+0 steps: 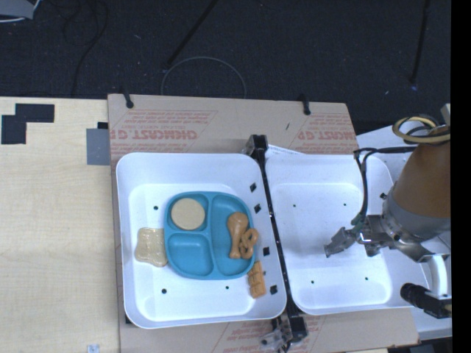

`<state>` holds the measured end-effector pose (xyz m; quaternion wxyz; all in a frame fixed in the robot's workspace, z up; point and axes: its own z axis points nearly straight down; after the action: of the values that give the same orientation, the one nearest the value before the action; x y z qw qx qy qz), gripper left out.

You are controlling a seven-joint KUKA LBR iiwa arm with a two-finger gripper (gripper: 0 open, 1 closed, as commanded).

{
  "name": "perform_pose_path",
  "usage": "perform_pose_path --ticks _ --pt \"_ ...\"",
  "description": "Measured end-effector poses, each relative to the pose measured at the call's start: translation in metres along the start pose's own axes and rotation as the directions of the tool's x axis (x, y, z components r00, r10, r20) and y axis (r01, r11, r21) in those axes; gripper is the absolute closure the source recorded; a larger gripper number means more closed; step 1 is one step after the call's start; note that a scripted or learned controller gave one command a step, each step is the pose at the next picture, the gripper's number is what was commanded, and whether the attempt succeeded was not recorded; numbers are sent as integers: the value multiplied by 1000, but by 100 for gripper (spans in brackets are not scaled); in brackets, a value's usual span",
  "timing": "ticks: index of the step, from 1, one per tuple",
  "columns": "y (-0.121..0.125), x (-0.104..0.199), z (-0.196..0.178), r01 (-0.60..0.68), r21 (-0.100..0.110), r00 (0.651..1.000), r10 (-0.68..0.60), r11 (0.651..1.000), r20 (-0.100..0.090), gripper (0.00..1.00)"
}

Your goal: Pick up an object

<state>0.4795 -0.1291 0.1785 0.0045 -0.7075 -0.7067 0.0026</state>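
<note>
nearest the lens, at 6 o'clock of the left shallow white plastic bin (140, 300), a small tan biscuit-like toy piece (256, 279) is seen lying on the bin floor just beside the lower right corner of a blue three-compartment plastic tray (199, 259). all candidate objects are gathered in this left bin. a round beige disc (187, 214) is seated in the tray's 11 o'clock compartment, and a brown pretzel-like toy figure (241, 235) is laid in the long 3 o'clock compartment, so both are fenced by raised dividers. a pale cream bread-shaped piece (151, 246) is placed at the tray's 9 o'clock, touching its outer edge.

the grey two-finger gripper (346, 241) is held low over the right shallow white plastic bin (316, 304), near that bin's 3 o'clock side, well apart from every object. nothing is seen between its fingers. whether the jaws are apart or together cannot be told; the tips are too blurred.

the pick is judged not yet begun. a traverse toward 9 o'clock across the black divider clips (259, 147) is judged necessary. the loose piece outside the tray is judged easiest to reach.
</note>
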Motion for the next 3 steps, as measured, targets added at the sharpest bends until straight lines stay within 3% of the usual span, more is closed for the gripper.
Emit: perform_pose_path --ticks 1,2,3 --pt "1 3 64 1 0 1000 -1 1000 -1 0" --pt "1 4 92 0 -6 1000 0 1000 1 0" --pt "2 3 80 -6 -8 1000 6 1000 1 100"
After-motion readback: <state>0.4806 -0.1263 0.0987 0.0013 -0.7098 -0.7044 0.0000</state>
